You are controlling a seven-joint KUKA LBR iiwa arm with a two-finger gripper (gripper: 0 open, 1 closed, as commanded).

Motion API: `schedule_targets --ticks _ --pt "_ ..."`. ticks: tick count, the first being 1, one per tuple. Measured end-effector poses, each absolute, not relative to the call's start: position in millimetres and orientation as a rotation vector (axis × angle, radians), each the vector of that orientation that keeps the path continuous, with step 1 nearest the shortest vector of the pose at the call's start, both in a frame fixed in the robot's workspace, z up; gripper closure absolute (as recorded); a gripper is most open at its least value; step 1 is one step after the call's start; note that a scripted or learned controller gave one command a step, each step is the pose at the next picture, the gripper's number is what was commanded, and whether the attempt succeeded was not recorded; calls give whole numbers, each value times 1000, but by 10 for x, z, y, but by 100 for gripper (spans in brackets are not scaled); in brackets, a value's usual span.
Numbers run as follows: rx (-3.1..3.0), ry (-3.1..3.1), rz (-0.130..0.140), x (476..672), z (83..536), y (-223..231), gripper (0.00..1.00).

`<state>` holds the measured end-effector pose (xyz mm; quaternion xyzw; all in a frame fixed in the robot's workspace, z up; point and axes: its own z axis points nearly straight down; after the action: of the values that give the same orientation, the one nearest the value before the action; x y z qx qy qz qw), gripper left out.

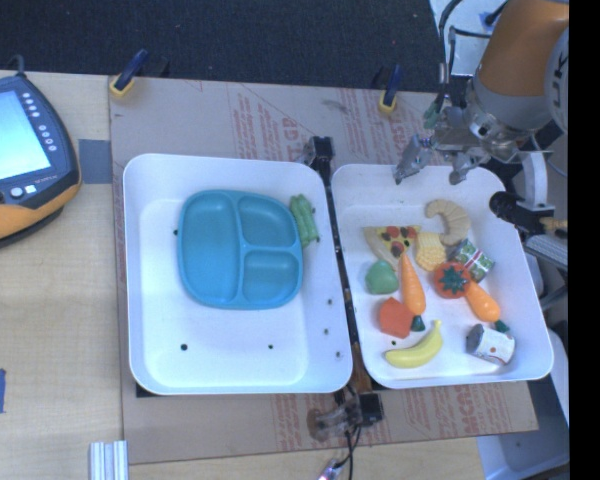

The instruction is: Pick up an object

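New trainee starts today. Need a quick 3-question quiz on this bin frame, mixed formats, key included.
1. True or false: the blue divided plate lies in the left bin.
2. Which lies nearest the right bin's front rim? A) croissant B) banana C) pizza slice
3. Fill in: the pincer, open, hangs over the right bin's ____ edge.

Key: 1 true; 2 B; 3 far.
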<state>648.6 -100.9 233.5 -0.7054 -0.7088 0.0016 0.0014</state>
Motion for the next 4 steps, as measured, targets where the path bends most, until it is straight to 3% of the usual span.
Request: schedule_targets --ticks 1,2,3,4 --pt "-2214 -2225 8 6559 1405 -1113 0" --pt "-2214 -2225 9 6559 914 -1109 0" --pt "-2214 -2225 9 6379 918 -1160 0" --pt "-2213 -2225 12 6380 1022 -1169 100"
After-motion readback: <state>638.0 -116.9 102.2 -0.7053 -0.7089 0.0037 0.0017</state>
